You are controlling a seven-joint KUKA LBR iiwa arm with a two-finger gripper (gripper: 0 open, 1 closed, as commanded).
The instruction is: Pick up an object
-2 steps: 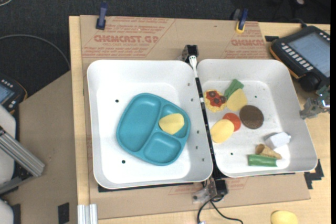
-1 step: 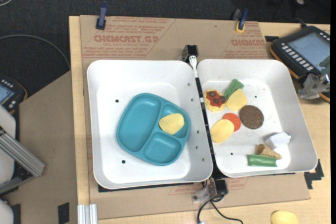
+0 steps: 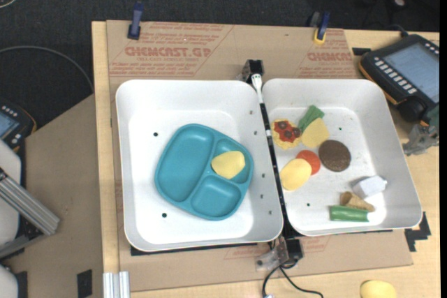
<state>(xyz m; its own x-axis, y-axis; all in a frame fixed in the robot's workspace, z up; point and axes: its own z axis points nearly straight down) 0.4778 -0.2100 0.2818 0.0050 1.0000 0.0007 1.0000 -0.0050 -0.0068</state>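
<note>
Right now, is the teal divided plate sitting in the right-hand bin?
No. The teal divided plate lies in the left bin, with a pale yellow item resting in one of its compartments.

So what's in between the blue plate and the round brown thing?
In the camera view, going from the blue plate to the brown disc, you cross the two bins' touching rims, then a yellow piece and a red piece lying together.
</note>
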